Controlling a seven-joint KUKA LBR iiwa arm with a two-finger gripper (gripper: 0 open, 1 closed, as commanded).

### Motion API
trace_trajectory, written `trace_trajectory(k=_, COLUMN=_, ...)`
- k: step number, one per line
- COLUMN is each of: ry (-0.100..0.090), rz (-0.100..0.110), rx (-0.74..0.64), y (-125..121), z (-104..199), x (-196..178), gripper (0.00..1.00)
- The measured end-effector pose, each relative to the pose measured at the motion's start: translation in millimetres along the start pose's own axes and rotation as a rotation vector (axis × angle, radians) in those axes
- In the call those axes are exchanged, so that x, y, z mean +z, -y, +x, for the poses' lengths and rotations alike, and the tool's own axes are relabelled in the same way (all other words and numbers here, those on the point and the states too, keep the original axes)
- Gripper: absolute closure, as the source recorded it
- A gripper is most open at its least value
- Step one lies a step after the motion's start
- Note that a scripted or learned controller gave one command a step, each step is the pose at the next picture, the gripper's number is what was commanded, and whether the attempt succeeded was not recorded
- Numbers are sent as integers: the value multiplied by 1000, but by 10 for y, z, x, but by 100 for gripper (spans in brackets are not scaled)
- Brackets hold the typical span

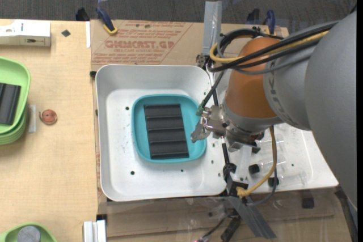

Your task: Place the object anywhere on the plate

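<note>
Single fixed camera mounted above the bench (51,178), looking down at a slant from moderate height. The left white bin (113,139) lies near the centre of the view; the arm (306,82) enters from the right and covers much of the right bin (306,173). Dark floor crosses the top edge.

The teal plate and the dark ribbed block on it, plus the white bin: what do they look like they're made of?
Teal plate: likely moulded plastic, smooth, with an even colour and rounded rim. Dark ribbed block: matte black, possibly rubber or foam; its cross grooves show no shine, so this is uncertain. White bin: probably thin plastic, semi-gloss, with soft rounded corners and small dark spots like holes.
</note>
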State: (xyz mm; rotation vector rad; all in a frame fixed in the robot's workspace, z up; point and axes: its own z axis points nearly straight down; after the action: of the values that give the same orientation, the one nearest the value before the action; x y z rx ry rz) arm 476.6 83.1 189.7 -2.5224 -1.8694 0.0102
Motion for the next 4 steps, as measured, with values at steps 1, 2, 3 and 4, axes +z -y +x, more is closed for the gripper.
trace_trajectory(k=1, ry=-1, rz=-2, rx=-46, y=-181, z=-575, x=-6, gripper=0)
trace_trajectory(k=2, ry=-1, rz=-3, rx=-33, y=-353, z=-925, x=-279, gripper=0)
trace_trajectory(k=3, ry=-1, rz=-4, rx=-245, y=-922, z=-1392, x=-253, gripper=0)
trace_trajectory(k=4, ry=-1, rz=-3, rx=-288, y=-1207, z=-2220, x=11, gripper=0)
